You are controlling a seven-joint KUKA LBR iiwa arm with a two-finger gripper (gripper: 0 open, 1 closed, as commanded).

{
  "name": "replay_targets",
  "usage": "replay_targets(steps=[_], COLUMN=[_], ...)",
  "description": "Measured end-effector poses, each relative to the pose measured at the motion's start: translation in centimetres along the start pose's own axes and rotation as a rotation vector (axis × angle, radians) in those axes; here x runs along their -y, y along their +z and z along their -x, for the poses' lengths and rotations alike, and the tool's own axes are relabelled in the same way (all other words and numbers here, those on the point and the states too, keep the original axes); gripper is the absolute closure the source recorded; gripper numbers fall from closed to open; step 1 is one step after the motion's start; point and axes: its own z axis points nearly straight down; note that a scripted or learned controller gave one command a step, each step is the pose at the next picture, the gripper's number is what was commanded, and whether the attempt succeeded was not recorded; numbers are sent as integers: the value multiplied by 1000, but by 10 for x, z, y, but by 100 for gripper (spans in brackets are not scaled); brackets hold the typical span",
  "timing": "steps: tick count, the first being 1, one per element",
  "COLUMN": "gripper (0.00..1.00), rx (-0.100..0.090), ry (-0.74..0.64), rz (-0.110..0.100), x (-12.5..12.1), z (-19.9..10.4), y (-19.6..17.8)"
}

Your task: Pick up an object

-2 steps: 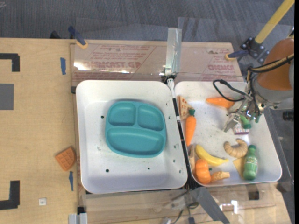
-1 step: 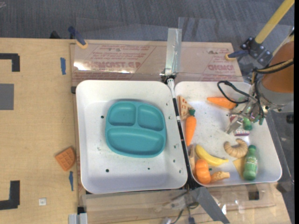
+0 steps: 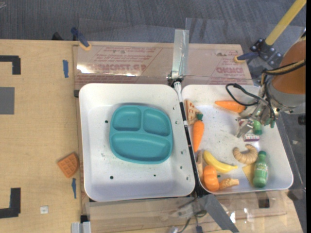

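White bins (image 3: 92,144), two, side by side. Left bin held a teal divided plate (image 3: 142,133). Right bin (image 3: 284,164) held the loose stock: two carrots (image 3: 198,131), a banana (image 3: 218,162), a green bottle (image 3: 260,169), a croissant (image 3: 245,153). My gripper (image 3: 251,127) hung low over the right bin's upper middle, near the croissant and apart from it (whether released or clenched, I could not tell). For a sound pick, I judged it best to centre over the croissant, then descend straight, keeping clear of the bottle.
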Motion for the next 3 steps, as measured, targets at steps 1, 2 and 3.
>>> replay_targets(steps=[1, 2, 3], gripper=[0, 0, 0], rx=[1, 2, 0], ry=[54, 122, 57], rz=[-2, 2, 2], x=[-8, 3, 2], z=[4, -14, -5], y=[0, 0, 0])
